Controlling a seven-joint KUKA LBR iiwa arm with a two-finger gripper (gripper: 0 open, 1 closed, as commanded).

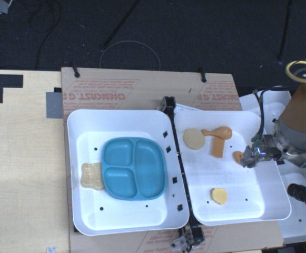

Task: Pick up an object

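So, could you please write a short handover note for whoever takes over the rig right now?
End effector: at the right edge of the right bin, low over it, with a small orange piece right at its tip; whether that piece is gripped cannot be told.
Right bin: beige disc, orange scoop-shaped toy, small yellow piece.
Left bin: blue divided plate with a tan piece touching its left side.
Done: no lift confirmed.
Left: secure one object and raise it.

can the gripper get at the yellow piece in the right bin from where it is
Probably yes. The yellow piece lies alone on bare bin floor, apart from the other items, and the gripper sits just above-right of it with nothing between.
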